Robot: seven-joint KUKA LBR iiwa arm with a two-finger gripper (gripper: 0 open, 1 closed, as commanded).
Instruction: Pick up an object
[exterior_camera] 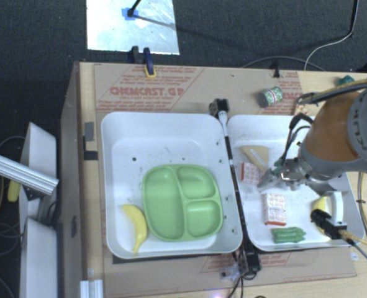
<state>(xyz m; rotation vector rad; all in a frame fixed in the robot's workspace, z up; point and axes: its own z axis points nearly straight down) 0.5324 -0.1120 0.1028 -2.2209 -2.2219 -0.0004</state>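
Over the right bin (256,128), the pincer (271,180) hangs just above a red-and-white packet (274,208); whether it grips anything, I cannot tell.

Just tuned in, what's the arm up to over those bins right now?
The arm's gripper is low in the right bin, close above a red-and-white packet and next to another small packet near the divider. A green object and a yellow-and-white item also lie in that bin. The left bin holds a green divided plate with a banana beside it. Nothing is visibly held.
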